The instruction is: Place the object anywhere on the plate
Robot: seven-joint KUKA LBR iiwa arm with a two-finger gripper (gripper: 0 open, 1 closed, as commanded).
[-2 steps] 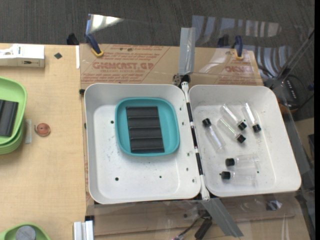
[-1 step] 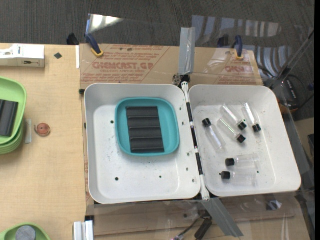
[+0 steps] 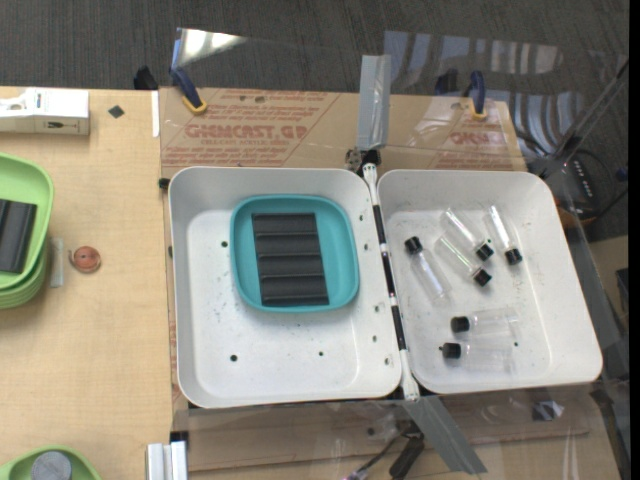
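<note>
Pincer's state: impossible to tell.

Lying in the right white bin [image 3: 565, 353], loose and scattered, a handful of clear vials with black caps [image 3: 462, 232]: three tilted ones near the bin's middle and far side, close together. Nearer the front, one more vial [image 3: 492, 344] lying on its side, with two black caps just to its left. All resting on the bin floor, none on the plate.

In the left white bin [image 3: 200, 353], a teal plate [image 3: 243, 260] with rounded corners, sitting toward the far half, flat on the floor. On the plate, a dark ribbed insert [image 3: 291, 259] covering most of its middle. Well apart from the vials, with the two bins' touching rims between.

Behind both bins, a printed cardboard sheet [image 3: 262, 128], pinned by two orange-tipped clamps [image 3: 189, 98]. To the left, on the wooden bench [image 3: 95, 368], a green tray [image 3: 28, 183] at the frame edge, a small reddish disc [image 3: 86, 259] beside it, and a white box [image 3: 45, 112] at the far corner.
</note>
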